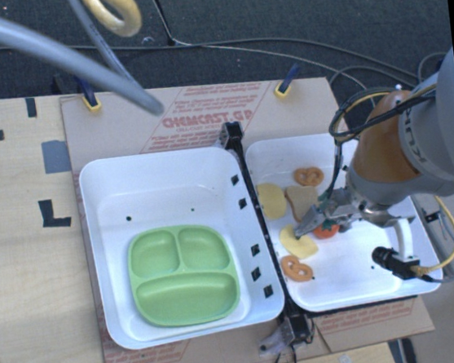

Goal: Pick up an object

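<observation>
A: Where do we see the gripper [313, 225]?

B: It is low inside the right bin [350, 283], and it reaches toward the left from the grey arm [404, 151] with the orange band. Its tip lies among the small food pieces there.

A: Are the fingers spread or pressed together?

B: We cannot tell. They look like one thin grey shape, and the small red piece [326, 231] just beside them is partly covered.

A: What lies around the tip?

B: A tan bread-like piece [300, 200] is just above it, and a pale yellow piece [272, 200] is to the left of that one. Another yellow piece [299, 246] lies just below the tip. One pretzel [308, 176] is near the back wall, and a second pretzel [297, 270] is nearer the front.

A: And the other bin?

B: The left bin [101, 192] holds a green divided plate [182, 274], which is well apart from the gripper. Both bins stand on a cardboard sheet [202, 114].
</observation>
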You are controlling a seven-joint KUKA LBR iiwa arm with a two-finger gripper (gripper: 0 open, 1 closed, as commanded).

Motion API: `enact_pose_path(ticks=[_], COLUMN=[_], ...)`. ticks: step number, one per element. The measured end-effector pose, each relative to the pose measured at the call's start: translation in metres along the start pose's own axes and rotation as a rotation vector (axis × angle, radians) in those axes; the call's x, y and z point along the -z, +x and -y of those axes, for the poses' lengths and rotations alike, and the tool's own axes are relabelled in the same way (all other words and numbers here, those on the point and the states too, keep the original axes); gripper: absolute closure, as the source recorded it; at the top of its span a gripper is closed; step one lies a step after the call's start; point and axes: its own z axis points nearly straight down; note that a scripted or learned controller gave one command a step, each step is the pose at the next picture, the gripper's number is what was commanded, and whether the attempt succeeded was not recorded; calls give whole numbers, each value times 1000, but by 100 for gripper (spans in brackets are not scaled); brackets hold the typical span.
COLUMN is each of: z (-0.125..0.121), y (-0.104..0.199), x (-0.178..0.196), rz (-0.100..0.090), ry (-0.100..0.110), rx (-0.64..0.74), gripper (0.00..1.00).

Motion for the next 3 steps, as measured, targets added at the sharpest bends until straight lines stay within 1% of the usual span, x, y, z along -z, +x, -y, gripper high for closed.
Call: enact_pose_path(ticks=[1, 2, 3], z=[-1, -10, -12], y=[0, -4, -3], x=[12, 59, 122], rz=[2, 0, 0], ry=[-4, -4, -4], rx=[1, 1, 1], gripper=[100, 100, 100])
